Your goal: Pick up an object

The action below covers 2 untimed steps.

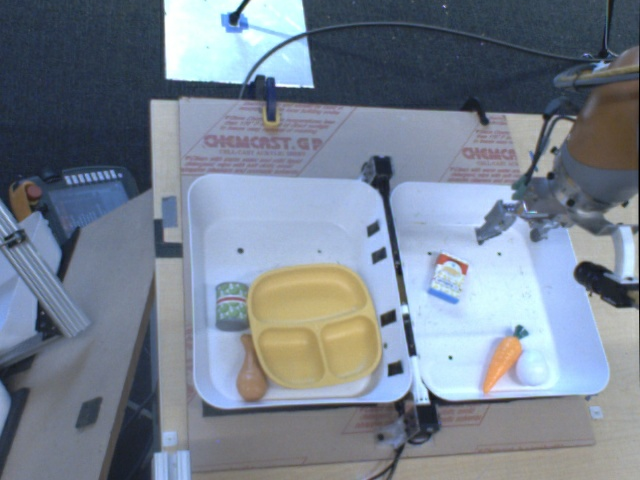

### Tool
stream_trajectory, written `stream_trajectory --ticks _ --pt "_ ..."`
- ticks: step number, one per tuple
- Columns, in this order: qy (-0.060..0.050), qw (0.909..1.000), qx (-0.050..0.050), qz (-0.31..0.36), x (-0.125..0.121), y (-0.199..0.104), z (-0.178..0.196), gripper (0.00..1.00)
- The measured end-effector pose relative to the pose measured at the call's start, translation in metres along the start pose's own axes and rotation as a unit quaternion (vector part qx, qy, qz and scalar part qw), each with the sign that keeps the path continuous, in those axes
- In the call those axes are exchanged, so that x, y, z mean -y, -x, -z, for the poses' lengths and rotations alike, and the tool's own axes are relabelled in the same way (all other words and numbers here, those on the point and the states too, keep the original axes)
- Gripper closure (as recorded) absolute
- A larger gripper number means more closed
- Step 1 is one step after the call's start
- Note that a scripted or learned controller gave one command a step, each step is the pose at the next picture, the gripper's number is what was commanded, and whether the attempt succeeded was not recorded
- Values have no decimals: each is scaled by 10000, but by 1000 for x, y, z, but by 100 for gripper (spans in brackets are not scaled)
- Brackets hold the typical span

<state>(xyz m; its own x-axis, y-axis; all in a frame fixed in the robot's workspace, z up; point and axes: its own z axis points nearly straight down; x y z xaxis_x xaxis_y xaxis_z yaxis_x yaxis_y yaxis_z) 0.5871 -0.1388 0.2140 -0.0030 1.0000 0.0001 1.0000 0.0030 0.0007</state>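
A brown board printed with red lettering lies under the two bins, with a yellow clamp at its far edge. Beyond it a pale sheet lies on dark carpet. At left sits what looks like a handheld controller.

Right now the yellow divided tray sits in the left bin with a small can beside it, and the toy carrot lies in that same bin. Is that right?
Not quite. The camera view shows the toy carrot in the right bin, near its front edge beside a white object. The yellow divided tray and small can are in the left bin, as you said.
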Motion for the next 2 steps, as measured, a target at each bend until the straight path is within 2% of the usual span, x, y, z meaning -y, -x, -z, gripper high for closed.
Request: stream_trajectory --ticks 1,2 --pt "-10 10000 2 -10 -3 7 -45 0" --pt "-10 10000 -1 -8 -2 1 -88 0"
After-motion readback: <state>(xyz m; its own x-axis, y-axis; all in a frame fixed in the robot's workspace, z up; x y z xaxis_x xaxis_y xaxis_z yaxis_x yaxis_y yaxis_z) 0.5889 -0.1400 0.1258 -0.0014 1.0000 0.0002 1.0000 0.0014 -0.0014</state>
